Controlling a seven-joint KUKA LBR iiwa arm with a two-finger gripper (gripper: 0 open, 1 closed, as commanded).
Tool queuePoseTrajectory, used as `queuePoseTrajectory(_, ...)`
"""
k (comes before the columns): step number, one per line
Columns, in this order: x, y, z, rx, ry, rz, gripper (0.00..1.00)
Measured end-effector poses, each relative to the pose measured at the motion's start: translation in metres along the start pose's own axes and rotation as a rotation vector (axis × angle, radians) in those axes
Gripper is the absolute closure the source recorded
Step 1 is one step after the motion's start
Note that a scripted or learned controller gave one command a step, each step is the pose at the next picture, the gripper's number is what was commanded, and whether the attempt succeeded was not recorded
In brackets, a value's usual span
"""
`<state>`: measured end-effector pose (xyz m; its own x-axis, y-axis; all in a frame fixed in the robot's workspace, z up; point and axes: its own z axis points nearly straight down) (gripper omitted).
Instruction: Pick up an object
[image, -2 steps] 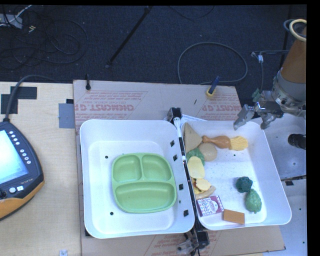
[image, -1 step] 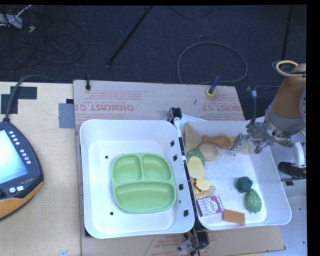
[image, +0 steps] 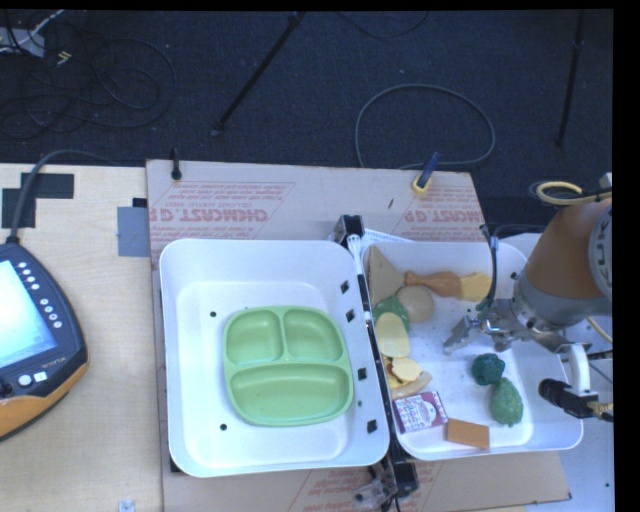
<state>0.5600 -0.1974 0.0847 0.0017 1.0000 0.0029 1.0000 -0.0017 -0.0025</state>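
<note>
1. The arm (image: 565, 265) comes in from the right, grey with an orange band, and hangs over the right bin (image: 553, 437).
2. The gripper (image: 468, 333) sits low over the middle of that bin, its 2 metal fingers spread apart, nothing between them.
3. Just near and right of the fingertips lies a dark green broccoli (image: 488, 368), bumpy and rounded, apart from the fingers.
4. Nearer still is a second green lump (image: 506, 402), lighter, oval, rough-skinned, almost touching the broccoli.
5. At the bin's near edge, an orange block (image: 467, 433) lies flat, with a small red-and-white box (image: 420, 411) just left of it.
6. Along the bin's left wall there's a pile: pale yellow slices (image: 394, 340), a small green piece at the top, more yellow bits (image: 406, 372) nearer.
7. At the far side, a tan wedge (image: 383, 272), an orange carrot-like piece (image: 438, 284) and a yellow piece (image: 476, 287) beside it.
8. The left bin (image: 190, 300) holds a light green tray (image: 288, 362) with 3 compartments, 2 small ones far, 1 wide one near.
9. Far left on the bench, a control pendant (image: 30, 335) with a lit screen.
</note>
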Motion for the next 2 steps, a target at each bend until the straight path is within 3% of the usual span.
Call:
queuePoseTrajectory(1, 0.0029, -0.0514, -0.0036, -0.005, -0.002, -0.001, 0.0)
queuePoseTrajectory(2, 0.0008, -0.0508, -0.012, 0.001, 0.003, 0.005, 1.0)
